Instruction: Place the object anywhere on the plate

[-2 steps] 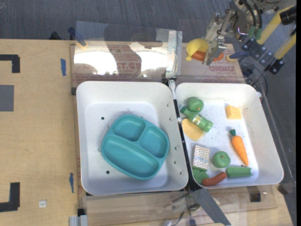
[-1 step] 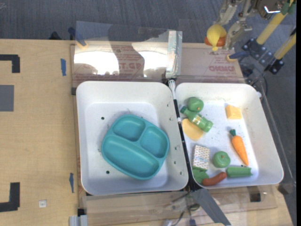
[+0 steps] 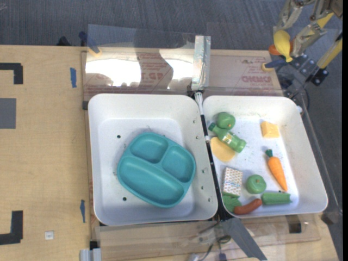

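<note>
A teal plate (image 3: 156, 170) with three compartments lies in the left bin (image 3: 103, 124). Several toy foods sit in the right bin (image 3: 310, 162): a green pepper (image 3: 224, 120), a green bottle (image 3: 231, 140), a yellow piece (image 3: 222, 150), an orange cheese block (image 3: 269, 129), a carrot (image 3: 277, 170), a patterned packet (image 3: 232, 181), a green apple (image 3: 255, 185), a green pod (image 3: 276, 198) and a red chili (image 3: 247, 207). My gripper (image 3: 293, 31) hangs beyond the right bin's far right corner, outside both bins. A yellow rounded thing (image 3: 281, 41) shows at its tip; whether it is held is unclear.
A cardboard wall (image 3: 239, 72) with a taped clear sheet stands behind the bins. A metal divider (image 3: 206, 145) separates the two bins. The wooden bench (image 3: 38, 145) stretches to the left. A blue clamp (image 3: 272, 64) sits at the far right corner.
</note>
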You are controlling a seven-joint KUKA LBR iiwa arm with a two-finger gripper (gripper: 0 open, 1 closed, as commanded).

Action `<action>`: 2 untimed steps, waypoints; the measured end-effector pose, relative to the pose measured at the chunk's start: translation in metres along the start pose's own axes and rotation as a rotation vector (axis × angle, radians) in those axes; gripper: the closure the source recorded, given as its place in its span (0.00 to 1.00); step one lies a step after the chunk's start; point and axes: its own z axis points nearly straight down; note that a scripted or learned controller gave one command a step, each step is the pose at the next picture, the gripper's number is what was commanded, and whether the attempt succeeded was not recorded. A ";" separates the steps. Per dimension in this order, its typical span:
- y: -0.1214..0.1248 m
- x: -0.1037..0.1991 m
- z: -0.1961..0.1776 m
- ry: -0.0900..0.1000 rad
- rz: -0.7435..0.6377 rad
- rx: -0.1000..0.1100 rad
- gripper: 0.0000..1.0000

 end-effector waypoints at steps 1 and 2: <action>-0.073 0.038 0.000 0.000 -0.207 0.000 1.00; -0.133 0.053 0.000 0.001 -0.464 -0.001 1.00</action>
